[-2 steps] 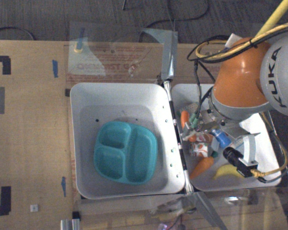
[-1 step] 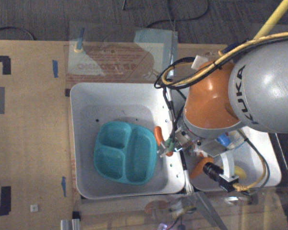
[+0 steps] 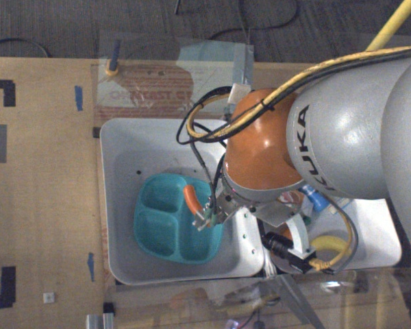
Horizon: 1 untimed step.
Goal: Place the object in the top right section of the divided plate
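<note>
Grey arm (image 3: 356,129) overhead, gripper (image 3: 207,218) over teal divided plate (image 3: 166,228), grip state unclear, orange object (image 3: 191,199) near plate's rim

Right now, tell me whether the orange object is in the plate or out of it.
In. The orange object lies inside the teal divided plate, in its top right section, just left of the gripper. Whether the gripper grips it: cannot tell.
</note>
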Tool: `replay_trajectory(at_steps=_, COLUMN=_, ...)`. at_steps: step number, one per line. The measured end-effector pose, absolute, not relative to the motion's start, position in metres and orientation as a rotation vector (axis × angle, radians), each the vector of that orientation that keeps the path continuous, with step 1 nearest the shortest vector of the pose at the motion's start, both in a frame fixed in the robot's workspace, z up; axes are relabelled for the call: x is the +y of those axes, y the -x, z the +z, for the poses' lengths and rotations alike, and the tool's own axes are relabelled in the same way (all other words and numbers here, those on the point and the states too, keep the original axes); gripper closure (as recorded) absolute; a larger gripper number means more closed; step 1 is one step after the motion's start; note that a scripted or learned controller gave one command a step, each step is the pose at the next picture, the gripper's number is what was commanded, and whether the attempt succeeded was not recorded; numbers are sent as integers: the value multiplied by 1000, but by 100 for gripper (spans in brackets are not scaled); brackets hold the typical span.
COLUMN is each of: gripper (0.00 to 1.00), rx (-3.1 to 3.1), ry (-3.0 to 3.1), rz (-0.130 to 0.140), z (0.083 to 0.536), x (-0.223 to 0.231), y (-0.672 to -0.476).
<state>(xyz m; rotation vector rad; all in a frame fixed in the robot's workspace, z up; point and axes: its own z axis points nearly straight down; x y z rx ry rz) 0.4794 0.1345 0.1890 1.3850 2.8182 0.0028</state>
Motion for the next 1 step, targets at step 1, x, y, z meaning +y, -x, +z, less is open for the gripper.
replay_trajectory(at_steps=1, gripper=100, rx=2610, ry=-1747, rz=0, z=191, x=174, y=-533)
